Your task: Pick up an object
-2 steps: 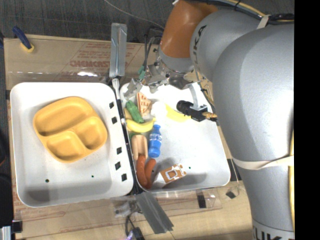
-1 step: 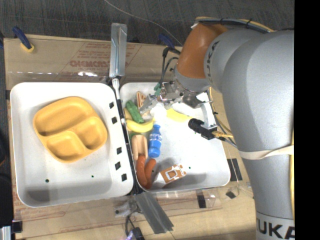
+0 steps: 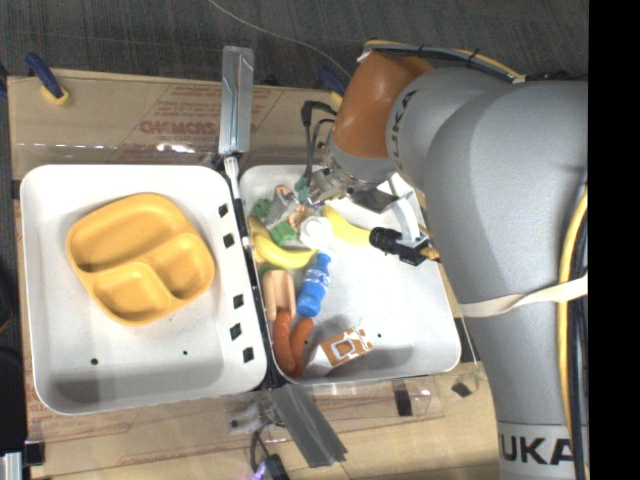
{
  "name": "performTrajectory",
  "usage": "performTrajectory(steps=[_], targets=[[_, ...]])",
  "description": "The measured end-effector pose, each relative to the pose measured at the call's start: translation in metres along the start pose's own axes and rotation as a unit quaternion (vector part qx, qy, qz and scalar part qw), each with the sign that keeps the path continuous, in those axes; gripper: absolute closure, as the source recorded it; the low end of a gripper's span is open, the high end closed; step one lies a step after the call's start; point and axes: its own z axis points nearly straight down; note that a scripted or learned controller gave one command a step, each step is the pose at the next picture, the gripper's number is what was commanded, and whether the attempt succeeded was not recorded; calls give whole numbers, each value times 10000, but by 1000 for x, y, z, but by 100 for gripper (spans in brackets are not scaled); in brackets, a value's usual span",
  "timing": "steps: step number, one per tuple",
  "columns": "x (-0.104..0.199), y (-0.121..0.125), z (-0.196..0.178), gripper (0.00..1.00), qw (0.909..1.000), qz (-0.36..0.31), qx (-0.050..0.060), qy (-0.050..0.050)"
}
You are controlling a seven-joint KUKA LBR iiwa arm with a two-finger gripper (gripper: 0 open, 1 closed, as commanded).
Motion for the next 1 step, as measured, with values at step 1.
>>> performTrajectory(steps=[1], targets=[[1, 0, -12, 100, 10000, -22, 39, 23]])
